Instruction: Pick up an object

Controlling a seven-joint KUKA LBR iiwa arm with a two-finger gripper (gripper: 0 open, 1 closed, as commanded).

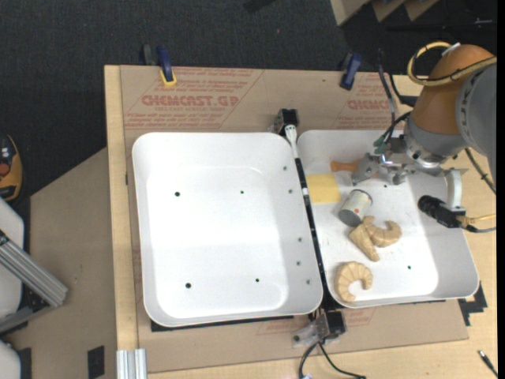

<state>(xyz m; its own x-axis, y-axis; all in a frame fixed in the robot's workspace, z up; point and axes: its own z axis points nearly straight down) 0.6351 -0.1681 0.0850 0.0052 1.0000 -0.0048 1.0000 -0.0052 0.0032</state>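
My gripper [382, 169] hangs low over the back of the right bin [456, 268], under the grey arm with its orange band. Just left of it lies a small orange piece [342, 166]. A yellow block [322, 187] rests against the bin's left wall. In front of the gripper a grey cylinder [355, 207] lies on its side. Nearer the front sit two tan croissant-shaped pieces, one mid-bin [375, 236] and one at the front [353, 281]. Nothing shows between the gripper's tips.
The left bin [142, 212] sits beside the right one, their walls meeting along a dark divider [306, 212]. Both stand on a cardboard sheet [205, 97] held by blue clamps [165, 61] at the back.
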